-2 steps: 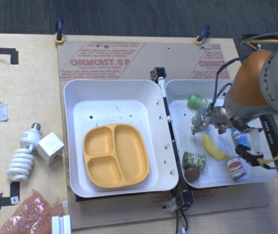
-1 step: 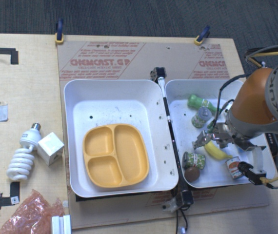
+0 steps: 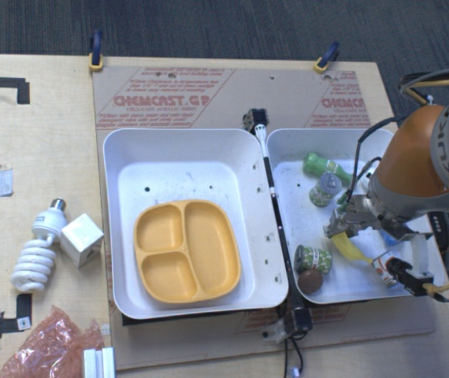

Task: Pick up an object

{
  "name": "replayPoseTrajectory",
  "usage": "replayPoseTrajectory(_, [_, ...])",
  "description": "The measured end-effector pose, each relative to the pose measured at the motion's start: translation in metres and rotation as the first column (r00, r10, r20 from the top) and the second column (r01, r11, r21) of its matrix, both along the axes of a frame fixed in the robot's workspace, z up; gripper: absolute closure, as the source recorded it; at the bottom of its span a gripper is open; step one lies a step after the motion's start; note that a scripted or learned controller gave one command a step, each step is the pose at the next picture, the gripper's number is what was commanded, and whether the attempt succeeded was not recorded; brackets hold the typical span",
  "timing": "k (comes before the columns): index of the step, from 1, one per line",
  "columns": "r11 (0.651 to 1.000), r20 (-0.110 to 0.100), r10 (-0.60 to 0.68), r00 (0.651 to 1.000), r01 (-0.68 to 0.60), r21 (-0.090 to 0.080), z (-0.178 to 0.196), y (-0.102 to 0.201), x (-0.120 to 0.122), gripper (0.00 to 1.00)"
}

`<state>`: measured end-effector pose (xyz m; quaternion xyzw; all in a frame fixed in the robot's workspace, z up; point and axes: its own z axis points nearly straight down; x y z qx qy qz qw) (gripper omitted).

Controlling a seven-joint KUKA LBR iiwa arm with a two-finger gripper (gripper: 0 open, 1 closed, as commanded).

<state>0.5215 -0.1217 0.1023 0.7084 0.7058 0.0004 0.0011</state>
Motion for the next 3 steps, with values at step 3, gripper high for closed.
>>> replayPoseTrajectory(3, [1.0,0.002,0.009,1.0,-0.009,-0.002,0.159,0.107,-0.004,1.0])
